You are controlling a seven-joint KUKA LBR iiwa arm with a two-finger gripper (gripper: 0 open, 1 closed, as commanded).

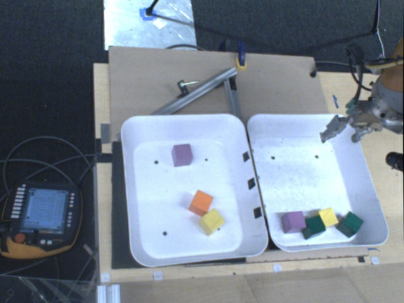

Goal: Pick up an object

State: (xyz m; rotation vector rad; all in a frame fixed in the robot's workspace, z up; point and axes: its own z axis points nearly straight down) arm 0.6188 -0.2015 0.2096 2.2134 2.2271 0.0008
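Note:
My gripper hangs over the far right edge of the right bin, fingers spread open with nothing between them. The left bin holds a purple cube near its middle back, an orange cube and a yellow cube touching it toward the front. Along the right bin's front wall lie a purple cube, a dark green cube, a yellow cube and another green cube, far from the gripper.
A metal bar and clamp lie on the cardboard behind the bins. A teach pendant with cables sits on the floor to the left. A shiny sheet lies at the back.

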